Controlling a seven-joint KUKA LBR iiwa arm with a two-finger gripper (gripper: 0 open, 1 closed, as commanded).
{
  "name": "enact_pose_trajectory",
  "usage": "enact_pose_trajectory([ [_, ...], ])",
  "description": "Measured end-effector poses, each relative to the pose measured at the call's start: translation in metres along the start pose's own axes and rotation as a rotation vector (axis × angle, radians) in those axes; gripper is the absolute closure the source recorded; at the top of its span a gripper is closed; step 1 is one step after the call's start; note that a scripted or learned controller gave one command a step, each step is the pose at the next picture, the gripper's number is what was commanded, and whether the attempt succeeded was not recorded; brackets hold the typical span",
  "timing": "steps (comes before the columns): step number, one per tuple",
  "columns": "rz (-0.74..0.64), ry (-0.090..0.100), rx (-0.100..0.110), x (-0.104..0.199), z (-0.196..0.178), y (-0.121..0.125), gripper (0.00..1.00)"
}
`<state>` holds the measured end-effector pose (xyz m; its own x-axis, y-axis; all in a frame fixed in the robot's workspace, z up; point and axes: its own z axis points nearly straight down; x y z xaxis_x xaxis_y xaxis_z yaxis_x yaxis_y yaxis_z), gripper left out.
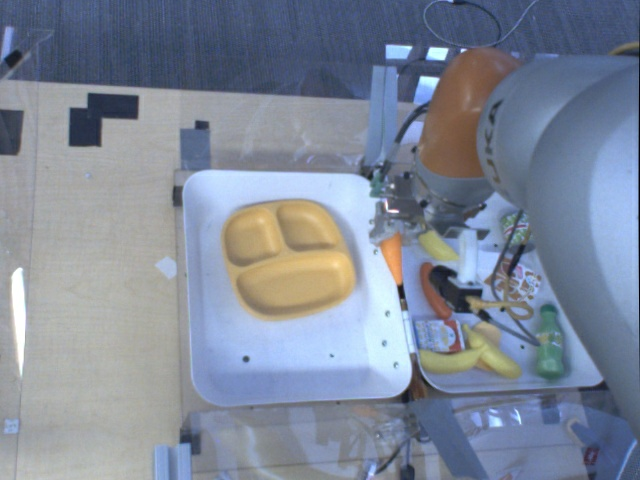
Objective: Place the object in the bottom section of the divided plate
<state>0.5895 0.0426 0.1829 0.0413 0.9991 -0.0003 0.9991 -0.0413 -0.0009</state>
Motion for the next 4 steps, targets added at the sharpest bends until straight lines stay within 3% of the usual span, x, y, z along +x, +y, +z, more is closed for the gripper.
enact_pose_trajectory([
  [1,-0.008,-0.001,0.000,0.060,-0.050,-0.006,1.00],
  [2,-0.175,-0.001,0.001,0.112,0.002,0.024,1.00],
  [3,-0.175,-0.001,0.001,0.112,0.001,0.024,0.00],
  [4,-0.167,0.000,-0.002,0.108,0.063,0.037,0.00],
])
